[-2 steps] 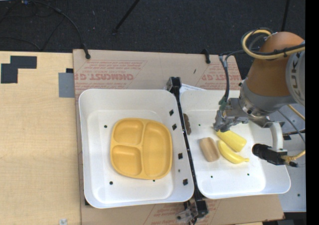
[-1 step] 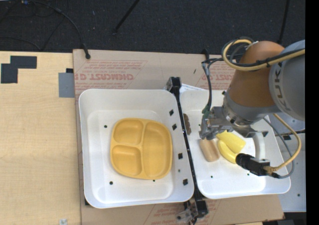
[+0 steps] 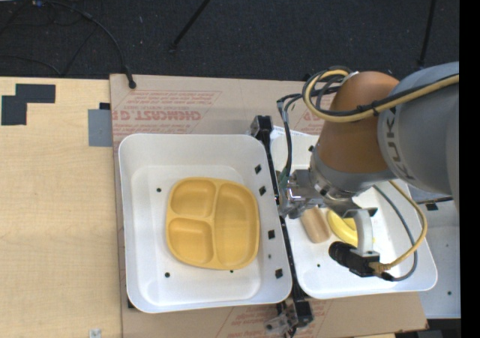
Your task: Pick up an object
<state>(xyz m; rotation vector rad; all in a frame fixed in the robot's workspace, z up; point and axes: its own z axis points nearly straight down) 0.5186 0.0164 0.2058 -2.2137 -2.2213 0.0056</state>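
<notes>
We cannot tell how our gripper (image 3: 309,207) stands, low in the right bin (image 3: 420,273) just above a tan cylinder (image 3: 316,225) lying beside a yellow banana-like piece (image 3: 343,228).

Cardboard sheet (image 3: 169,104) under the bins: red printed lettering behind the left bin, upside down to the camera, apparently "CHEMCAST GP"; last letters uncertain. Further faint red print at the sheet's front edge, illegible.
</notes>
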